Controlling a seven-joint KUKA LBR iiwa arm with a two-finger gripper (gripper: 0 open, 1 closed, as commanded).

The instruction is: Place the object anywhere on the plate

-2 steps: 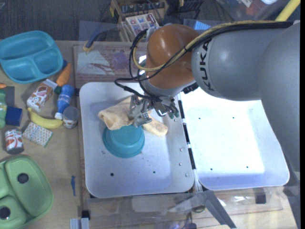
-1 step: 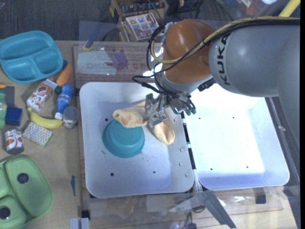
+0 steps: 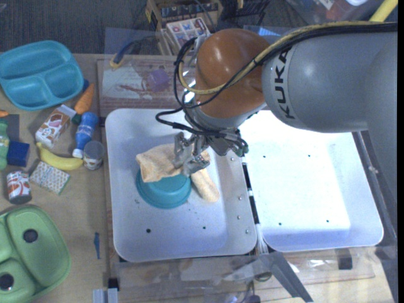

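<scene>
White bin (image 3: 126, 226) holds blue plate (image 3: 163, 191), cloth (image 3: 158, 161).

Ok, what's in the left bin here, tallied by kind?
Blue plate: 1
Tan cloth: 1
Tan bread-like piece: 1
Total: 3, all in the left bin. The gripper hangs over the cloth.

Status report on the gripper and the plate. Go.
Gripper low over left bin. Blue plate under it. Tan cloth draped over plate's rim.
</scene>
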